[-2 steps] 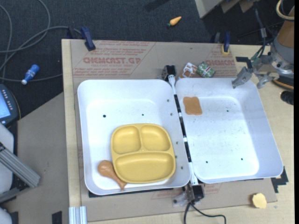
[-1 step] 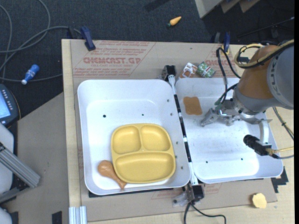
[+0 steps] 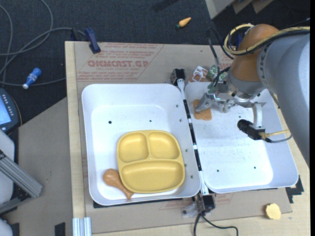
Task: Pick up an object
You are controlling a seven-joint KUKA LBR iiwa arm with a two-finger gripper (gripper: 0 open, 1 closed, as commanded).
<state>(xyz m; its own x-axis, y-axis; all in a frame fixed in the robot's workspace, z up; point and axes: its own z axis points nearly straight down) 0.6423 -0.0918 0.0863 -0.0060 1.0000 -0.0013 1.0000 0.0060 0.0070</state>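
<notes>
**Hand low at the right bin's far-left corner, over an orange piece**

The arm (image 3: pixel 275 58) comes in from the right and bends down into the right bin (image 3: pixel 236 166), so the step in hand looks like the reach onto a target, not yet a lift. The left bin (image 3: pixel 98 107) carries a yellow divided tray (image 3: pixel 149 161) toward its near edge, with a tan drumstick (image 3: pixel 115 180) touching the tray's near-left corner. In the right bin, the hand (image 3: pixel 212 101) sits near the far-left corner, close by the wall shared with the left bin. Whether it is wide or narrow I cannot tell; the wrist hides that. Just below it lies a small orange piece (image 3: pixel 203 114), the likely target, resting on the bin floor and seemingly not gripped. My judgement: the next move calls for closing squarely on that piece, then rising straight, keeping clear of the shared wall
</notes>
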